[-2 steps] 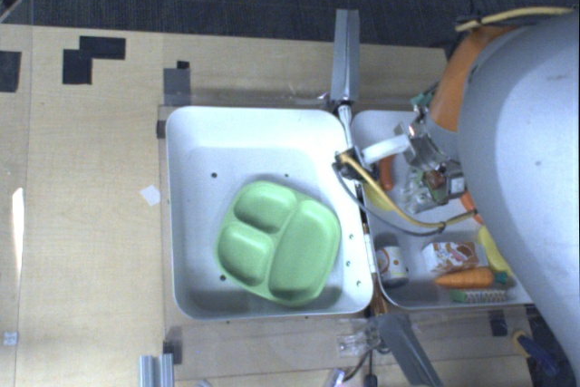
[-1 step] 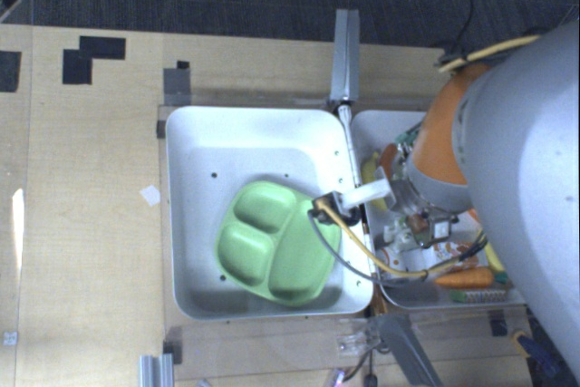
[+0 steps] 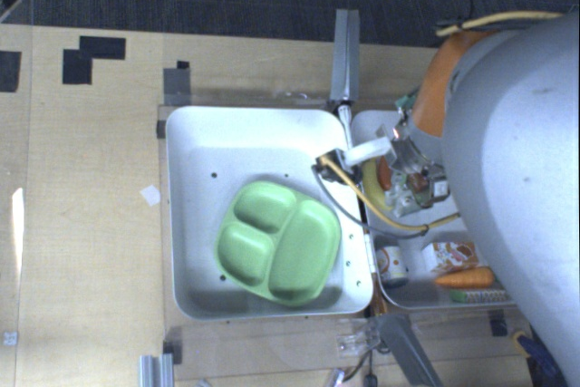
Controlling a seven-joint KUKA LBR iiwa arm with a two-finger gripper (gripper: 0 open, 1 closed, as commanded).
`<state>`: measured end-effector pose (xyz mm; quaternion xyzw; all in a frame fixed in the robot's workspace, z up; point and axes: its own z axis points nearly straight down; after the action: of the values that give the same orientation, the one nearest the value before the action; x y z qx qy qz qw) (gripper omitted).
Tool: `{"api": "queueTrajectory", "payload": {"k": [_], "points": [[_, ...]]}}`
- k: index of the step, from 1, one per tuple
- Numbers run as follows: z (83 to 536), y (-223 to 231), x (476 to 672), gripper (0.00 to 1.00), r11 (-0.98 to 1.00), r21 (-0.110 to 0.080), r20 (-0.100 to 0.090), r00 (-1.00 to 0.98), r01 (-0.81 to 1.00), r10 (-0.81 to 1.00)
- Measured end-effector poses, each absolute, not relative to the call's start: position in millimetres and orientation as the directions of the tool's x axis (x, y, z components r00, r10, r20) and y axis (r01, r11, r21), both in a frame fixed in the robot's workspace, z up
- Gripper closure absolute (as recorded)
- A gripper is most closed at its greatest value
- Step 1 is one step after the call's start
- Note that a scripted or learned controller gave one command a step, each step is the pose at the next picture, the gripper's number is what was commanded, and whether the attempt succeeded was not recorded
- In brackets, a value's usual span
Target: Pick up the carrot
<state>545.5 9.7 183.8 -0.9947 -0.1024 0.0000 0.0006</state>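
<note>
The carrot (image 3: pixel 464 278) is orange and lies on its side near the front of the right bin (image 3: pixel 399 293), partly under the edge of the big grey arm. The gripper (image 3: pixel 412 179) hangs over the back half of the right bin, up and to the left of the carrot and apart from it. Its tip is a cluttered dark and metallic shape above a yellow curved object (image 3: pixel 379 199). Nothing shows as held.
A green divided plate (image 3: pixel 279 241) lies in the left bin (image 3: pixel 195 195). In the right bin a small round can (image 3: pixel 391 262) and a printed packet (image 3: pixel 447 255) sit close to the carrot. The arm's body covers most of the right bin.
</note>
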Motion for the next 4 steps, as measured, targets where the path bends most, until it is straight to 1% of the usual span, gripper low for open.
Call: {"api": "queueTrajectory", "payload": {"k": [1,2,3,4], "points": [[185,-43,570.7,1.0,-0.872,0.0,0.002,0.872,0.489,0.489],[185,-64,655.7,1.0,-0.946,0.001,0.003,0.946,0.323,0.323],[192,-83,603.3,1.0,-0.975,-0.001,0.001,0.975,0.224,0.224],[185,-81,519.4,1.0,-0.979,-0.001,0.002,0.979,0.202,0.202]]}}
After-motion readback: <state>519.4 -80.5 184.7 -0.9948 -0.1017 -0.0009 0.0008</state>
